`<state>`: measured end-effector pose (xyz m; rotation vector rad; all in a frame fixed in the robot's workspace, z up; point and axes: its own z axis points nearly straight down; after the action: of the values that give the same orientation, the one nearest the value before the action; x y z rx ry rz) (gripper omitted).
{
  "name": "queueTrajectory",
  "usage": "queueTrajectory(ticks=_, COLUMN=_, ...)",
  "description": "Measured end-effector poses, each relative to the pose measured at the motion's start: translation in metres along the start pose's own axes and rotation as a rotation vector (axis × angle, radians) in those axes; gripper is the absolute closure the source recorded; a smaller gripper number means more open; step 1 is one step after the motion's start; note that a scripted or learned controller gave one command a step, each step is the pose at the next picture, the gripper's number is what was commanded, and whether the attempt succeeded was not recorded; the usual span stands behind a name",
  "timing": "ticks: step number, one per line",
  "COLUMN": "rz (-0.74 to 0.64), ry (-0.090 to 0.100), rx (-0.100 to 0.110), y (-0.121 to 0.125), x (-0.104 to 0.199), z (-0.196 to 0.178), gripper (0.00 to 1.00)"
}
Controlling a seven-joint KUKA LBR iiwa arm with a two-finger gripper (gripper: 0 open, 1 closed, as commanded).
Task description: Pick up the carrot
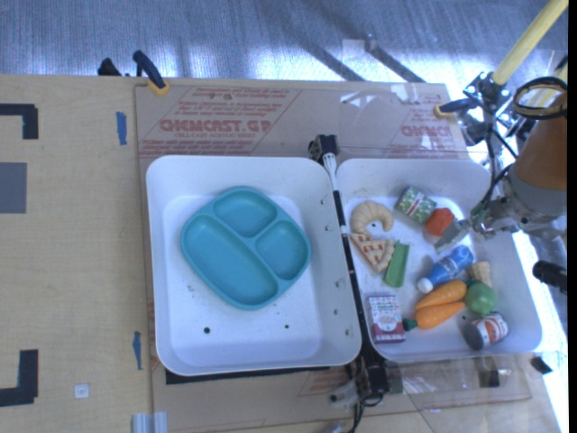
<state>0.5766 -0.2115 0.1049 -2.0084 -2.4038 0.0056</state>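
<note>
I find the gripper (462, 228) low over the right bin (532, 327), at its far right side, and I cannot tell whether it is spread or pressed together. Just beside its tip lies a red-orange toy piece (439, 221); a little further left of that sits a green can (415, 204). Directly below the gripper a blue bottle (448, 266) lies tilted, and it stands between the gripper and the carrot (440, 314). The carrot lies lower still, near the bin's front, beside a second orange carrot-like piece (444, 293). A green ball (481, 298) touches their right ends, with a red-banded can (485, 331) below it. Left of the gripper I count a croissant (370, 215), a waffle slice (372, 249), a green stick (397, 264) and a small red carton (385, 318).

Two white bins rest on brown cardboard (216, 115). The left bin (180, 332), well apart from the gripper, carries one teal divided plate (244, 246) with three compartments.
</note>
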Motion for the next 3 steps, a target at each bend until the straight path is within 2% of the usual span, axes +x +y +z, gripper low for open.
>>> queueTrajectory(ticks=1, rz=-0.047, ry=-0.008, rx=-0.019, y=-0.083, x=0.046, z=0.017, gripper=0.0)
queueTrajectory(ticks=2, rz=-0.081, ry=-0.013, rx=-0.022, y=-0.085, x=0.06, z=-0.119, gripper=0.0)
queueTrajectory(ticks=3, rz=-0.203, ry=-0.01, rx=-0.018, y=-0.08, x=0.085, z=0.011, gripper=0.0)
